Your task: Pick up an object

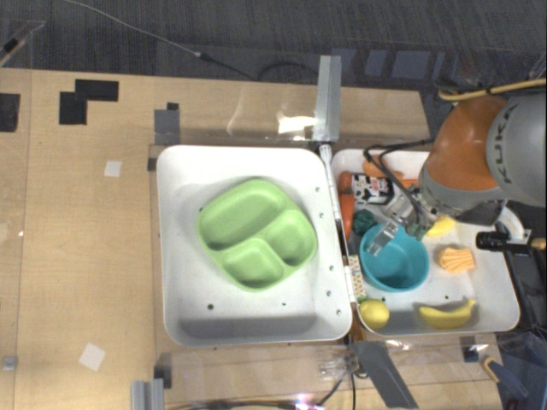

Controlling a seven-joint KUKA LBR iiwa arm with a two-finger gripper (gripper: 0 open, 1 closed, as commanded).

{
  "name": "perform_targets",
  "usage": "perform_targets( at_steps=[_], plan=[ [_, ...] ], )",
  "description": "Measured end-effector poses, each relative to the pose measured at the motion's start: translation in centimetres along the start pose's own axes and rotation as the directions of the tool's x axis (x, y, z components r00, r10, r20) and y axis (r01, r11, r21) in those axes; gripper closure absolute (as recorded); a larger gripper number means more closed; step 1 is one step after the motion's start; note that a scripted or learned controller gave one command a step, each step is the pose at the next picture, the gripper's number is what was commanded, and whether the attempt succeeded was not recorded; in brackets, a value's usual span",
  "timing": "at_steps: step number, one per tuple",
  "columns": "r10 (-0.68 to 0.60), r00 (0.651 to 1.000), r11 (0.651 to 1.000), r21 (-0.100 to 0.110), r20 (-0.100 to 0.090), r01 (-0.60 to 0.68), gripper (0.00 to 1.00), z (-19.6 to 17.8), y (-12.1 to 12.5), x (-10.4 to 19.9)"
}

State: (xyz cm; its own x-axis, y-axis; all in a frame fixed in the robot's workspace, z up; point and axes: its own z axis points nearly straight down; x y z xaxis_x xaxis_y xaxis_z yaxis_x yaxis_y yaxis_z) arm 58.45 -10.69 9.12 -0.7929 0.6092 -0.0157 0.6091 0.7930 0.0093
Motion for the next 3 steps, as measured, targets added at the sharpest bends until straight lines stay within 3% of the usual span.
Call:
perform_targets(
  at_steps=[1, 2, 3],
  plan=[
    [-0.017, 0.998, 0.999, 0.049, -0.062, 0.020, 0.00, 0.1, 3.9, -4.2],
    [0.056, 0.998, 0.998, 0.028, -0.025, -0.056, 0.00, 0.2, 3.6, -2.9],
    [0.204, 0.979, 0.979, 0.024, -0.025, -0.203, 0.00, 0.1, 4.0, -2.6]
  ],
)
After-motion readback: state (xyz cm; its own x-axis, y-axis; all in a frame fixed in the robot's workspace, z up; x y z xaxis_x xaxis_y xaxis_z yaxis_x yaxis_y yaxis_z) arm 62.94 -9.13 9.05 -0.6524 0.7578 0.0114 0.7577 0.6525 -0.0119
